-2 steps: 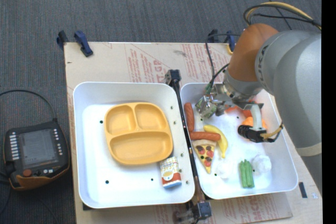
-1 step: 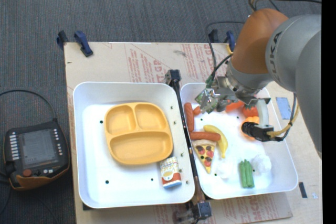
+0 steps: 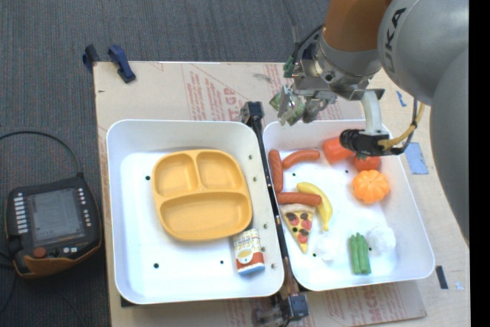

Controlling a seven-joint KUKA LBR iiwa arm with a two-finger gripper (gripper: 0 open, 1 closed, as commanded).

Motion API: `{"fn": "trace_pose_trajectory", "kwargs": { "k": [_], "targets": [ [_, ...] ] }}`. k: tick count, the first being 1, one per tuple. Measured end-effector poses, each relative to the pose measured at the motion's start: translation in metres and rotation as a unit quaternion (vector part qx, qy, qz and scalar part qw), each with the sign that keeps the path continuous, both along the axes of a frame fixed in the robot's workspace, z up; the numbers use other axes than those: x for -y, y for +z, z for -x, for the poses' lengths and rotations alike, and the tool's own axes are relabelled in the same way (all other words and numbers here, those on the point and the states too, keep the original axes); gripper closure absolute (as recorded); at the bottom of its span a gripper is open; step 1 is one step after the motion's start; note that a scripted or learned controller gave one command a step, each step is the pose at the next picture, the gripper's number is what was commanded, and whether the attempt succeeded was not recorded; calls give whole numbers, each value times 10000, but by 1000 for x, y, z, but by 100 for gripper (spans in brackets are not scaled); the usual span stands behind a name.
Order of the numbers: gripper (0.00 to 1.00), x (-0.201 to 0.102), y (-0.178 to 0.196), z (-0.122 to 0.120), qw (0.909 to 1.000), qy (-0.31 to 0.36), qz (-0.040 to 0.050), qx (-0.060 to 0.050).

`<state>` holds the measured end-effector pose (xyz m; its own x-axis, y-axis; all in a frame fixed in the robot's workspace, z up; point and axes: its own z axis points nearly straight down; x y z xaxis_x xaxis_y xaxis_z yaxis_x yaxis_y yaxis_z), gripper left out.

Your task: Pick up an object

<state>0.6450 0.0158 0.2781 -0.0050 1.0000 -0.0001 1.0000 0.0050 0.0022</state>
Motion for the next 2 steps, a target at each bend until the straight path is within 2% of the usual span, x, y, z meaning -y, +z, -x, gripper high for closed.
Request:
{"fn": "trace_pose_trajectory", "kwargs": {
  "k": [1, 2],
  "targets": [
    [100, -39, -93, 2, 10000, -4, -1, -45],
    [100, 2, -78, 55, 10000, -22, 2, -34]
  ]
}}
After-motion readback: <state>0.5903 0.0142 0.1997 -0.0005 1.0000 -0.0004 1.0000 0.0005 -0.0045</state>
